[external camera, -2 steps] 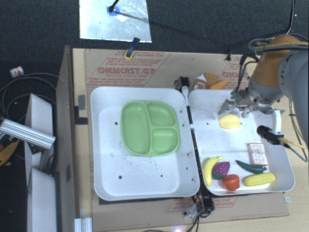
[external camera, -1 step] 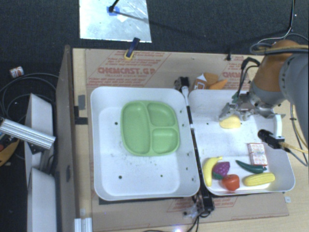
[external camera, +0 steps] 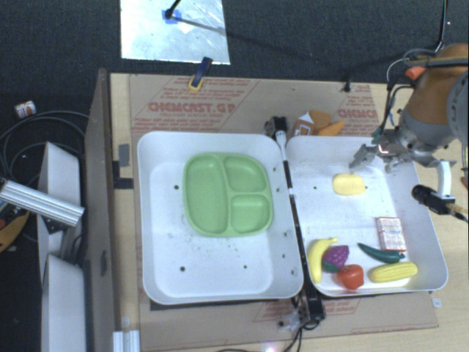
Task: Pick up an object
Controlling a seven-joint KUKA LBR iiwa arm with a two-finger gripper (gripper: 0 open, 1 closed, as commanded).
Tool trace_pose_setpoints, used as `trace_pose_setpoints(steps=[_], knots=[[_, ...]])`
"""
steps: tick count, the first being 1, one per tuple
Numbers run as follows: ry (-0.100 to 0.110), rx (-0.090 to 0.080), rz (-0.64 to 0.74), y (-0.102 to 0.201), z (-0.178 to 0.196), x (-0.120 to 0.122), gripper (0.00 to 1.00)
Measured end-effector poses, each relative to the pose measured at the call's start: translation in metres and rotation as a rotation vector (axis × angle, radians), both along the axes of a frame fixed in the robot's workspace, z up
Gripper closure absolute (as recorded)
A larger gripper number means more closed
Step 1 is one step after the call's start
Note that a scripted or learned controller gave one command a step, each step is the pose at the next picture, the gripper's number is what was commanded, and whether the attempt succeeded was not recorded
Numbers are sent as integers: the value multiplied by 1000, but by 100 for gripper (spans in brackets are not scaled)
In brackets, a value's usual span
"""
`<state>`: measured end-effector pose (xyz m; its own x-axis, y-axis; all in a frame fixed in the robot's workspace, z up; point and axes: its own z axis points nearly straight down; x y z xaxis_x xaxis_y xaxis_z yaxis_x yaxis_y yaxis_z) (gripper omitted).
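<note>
Best candidate: yellow lemon (external camera: 349, 185), alone on bare floor near the far edge of the right bin (external camera: 421, 229), well apart from every other toy. End effector (external camera: 374, 152) hanging at the bin's far edge, just beyond the lemon and slightly toward the arm's side; fingers' state impossible to tell, too small and blurred against the wrist hardware. Nothing seen between them.

For a clean grasp: centre directly above the lemon before descending, not from the side. Span the short axis of the fruit, since the long one probably exceeds the opening. Descend straight down and close only once the tips are past the widest part. Round, smooth plastic, so likely to squirt out under an off-centre pinch.

Worth avoiding: cluster in the near edge of the same bin, with banana (external camera: 319, 254), purple grapes (external camera: 336, 256), tomato (external camera: 351, 276), green pepper (external camera: 380, 253), corn (external camera: 393, 272) crowded or touching. Small red box (external camera: 390, 233) lying flat, hard to get under. Green divided plate (external camera: 226, 194) in the left bin (external camera: 165, 270) irrelevant.
</note>
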<state>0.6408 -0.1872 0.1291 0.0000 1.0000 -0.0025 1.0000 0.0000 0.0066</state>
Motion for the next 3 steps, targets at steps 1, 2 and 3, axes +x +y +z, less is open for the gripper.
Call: trace_pose_setpoints(steps=[1,2,3], knots=[[7,4,7,36,-47,2,0],[-5,2,6,34,-30,5,100],[-4,2,6,34,-31,5,0]])
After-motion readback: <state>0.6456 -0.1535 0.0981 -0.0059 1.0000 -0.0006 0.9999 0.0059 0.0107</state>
